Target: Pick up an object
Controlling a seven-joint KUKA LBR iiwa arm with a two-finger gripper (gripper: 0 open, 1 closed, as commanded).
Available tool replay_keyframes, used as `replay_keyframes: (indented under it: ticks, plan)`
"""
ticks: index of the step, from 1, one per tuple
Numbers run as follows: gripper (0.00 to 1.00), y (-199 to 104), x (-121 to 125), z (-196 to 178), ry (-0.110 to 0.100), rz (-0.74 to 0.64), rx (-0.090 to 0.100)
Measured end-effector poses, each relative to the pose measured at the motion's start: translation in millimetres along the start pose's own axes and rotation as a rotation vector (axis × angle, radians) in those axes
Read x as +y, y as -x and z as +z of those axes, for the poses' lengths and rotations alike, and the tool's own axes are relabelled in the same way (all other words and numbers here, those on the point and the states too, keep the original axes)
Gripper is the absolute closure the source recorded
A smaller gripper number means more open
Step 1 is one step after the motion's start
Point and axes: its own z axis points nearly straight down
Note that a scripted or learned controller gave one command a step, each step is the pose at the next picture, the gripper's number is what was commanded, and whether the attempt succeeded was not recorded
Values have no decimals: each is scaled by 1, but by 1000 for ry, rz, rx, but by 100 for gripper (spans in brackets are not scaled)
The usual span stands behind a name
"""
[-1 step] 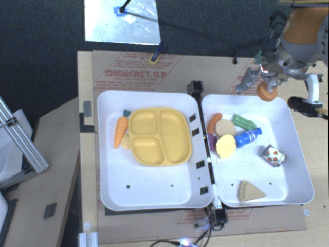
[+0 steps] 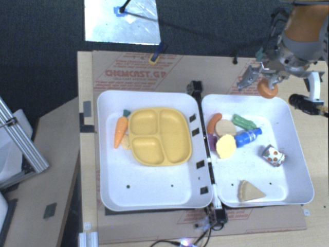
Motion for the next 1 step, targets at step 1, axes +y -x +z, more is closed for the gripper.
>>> replay_keyframes:
  ticks: [1]
  plan:
    - [0, -6, 6, 46, -2, -2, 0]
